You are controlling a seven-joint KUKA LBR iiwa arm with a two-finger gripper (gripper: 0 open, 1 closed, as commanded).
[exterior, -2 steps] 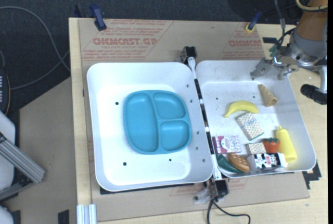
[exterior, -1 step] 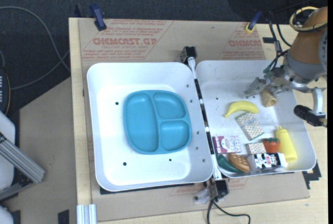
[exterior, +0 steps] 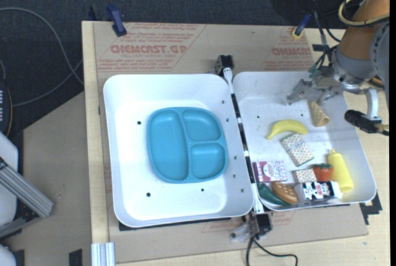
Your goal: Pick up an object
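The jaws stood spread open over the upper part of the right bin, holding nothing. Just below them lay a tan cone, with a banana nearby. A blue divided plate sat in the left bin on the worktop.

The claw hangs spread over the far end of the right bin, gripping nothing. Just beside it lies a tan cone; nearer me sit a banana and yellow bottle. Well left, a blue tray.
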